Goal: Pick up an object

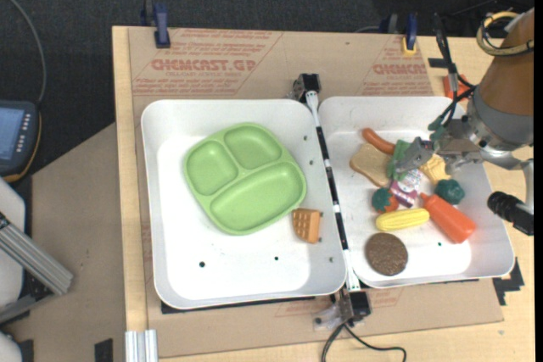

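Note:
The right bin (pixel 485 257) holds a pile of toy food. In it lie a red sausage (pixel 378 140), a tan bread slice (pixel 368 167), a yellow corn cob (pixel 402 219), an orange carrot (pixel 450 218) and a round brown patty (pixel 387 253). A dark green piece (pixel 449 190) sits right of the pile's middle. My gripper (pixel 411 164) hangs low over the middle of the pile, just right of the bread slice and above a pink and white piece (pixel 406 189). The grey wrist hides what lies directly under it.
The left bin (pixel 161 182) holds a green divided plate (pixel 244 177) and a small orange waffle piece (pixel 307 225) near the shared wall. The arm (pixel 506 93) crosses the right bin's far right rim. A black clamp (pixel 306 85) sits at the back between the bins.

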Tool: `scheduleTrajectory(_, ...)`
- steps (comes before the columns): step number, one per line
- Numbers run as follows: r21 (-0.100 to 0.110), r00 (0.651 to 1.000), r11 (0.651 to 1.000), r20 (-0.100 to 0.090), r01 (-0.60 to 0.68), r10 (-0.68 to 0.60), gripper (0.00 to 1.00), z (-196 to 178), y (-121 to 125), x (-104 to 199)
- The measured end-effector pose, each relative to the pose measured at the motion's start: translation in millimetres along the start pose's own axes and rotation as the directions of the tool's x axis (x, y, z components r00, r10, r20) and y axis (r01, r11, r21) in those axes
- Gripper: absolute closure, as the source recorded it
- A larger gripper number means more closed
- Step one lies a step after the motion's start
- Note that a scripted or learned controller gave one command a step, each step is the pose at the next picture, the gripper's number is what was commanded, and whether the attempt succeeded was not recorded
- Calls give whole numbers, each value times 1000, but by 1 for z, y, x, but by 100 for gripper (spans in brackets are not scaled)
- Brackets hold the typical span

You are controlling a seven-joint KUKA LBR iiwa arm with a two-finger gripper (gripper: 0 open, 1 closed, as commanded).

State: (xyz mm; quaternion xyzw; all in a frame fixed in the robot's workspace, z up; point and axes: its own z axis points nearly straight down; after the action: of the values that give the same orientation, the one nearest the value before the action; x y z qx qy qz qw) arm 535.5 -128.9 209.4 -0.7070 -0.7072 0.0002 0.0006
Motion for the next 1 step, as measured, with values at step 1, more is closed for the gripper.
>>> scheduleTrajectory(1, -5, 1000, 1000, 0, 2, -2, 0, 130, 72, -2)
